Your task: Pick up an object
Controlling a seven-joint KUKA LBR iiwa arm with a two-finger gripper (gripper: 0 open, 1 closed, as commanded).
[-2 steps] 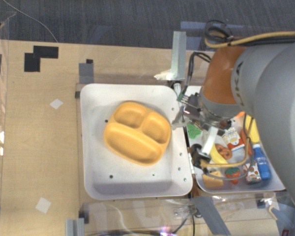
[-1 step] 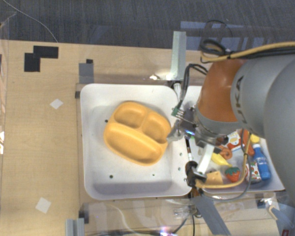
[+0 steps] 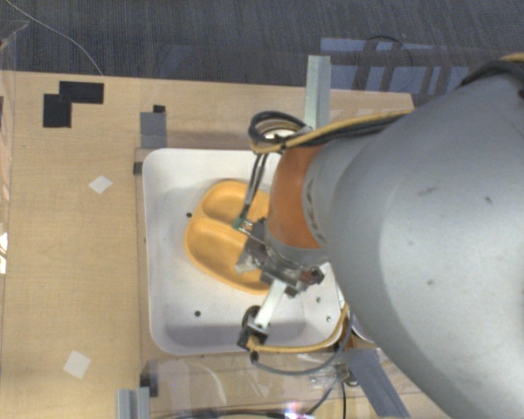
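Gripper [image 3: 250,257] is at the yellow lump [image 3: 211,234] in the bin [image 3: 182,323]; can't tell if it's apart or together, so I'd centre on the crown before closing.

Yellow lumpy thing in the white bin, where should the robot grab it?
Probably from straight above, pinching across one rounded lobe of the yellow thing. It lies flat on the bin floor, so its sides sit low, and the crease between its two humps gives a narrower grip.
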